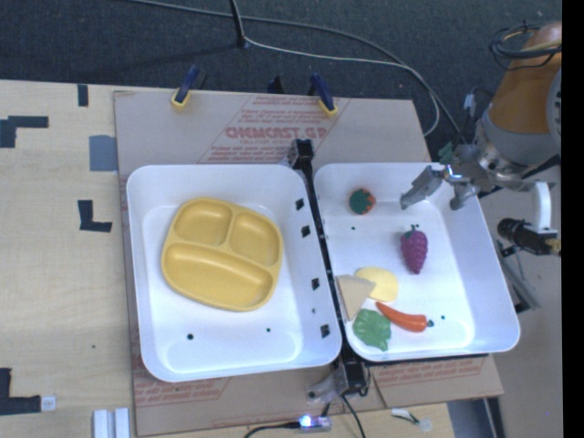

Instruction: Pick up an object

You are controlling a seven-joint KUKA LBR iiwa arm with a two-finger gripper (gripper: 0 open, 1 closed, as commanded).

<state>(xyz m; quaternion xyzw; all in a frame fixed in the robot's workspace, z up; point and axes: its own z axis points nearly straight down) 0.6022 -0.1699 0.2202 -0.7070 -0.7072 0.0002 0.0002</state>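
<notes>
- Gripper (pixel 440 190) hovers above right bin (pixel 474 272), fingers spread, holding nothing.
- Grapes (pixel 414 249) lie at its 7 o'clock, apart from other toys: descend centred, then close.

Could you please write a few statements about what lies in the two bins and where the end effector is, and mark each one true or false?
1. The yellow divided tray lies in the left bin. True.
2. The purple grapes sit on the yellow divided tray. False: they lie in the right bin, apart from the tray.
3. The end effector is over the far part of the right bin, with nothing between its fingers. True.
4. The orange carrot lies beside the green vegetable at the near side of the right bin. True.
5. The red and green strawberry lies in the left bin. False: it lies in the right bin, near its far left corner.
</notes>
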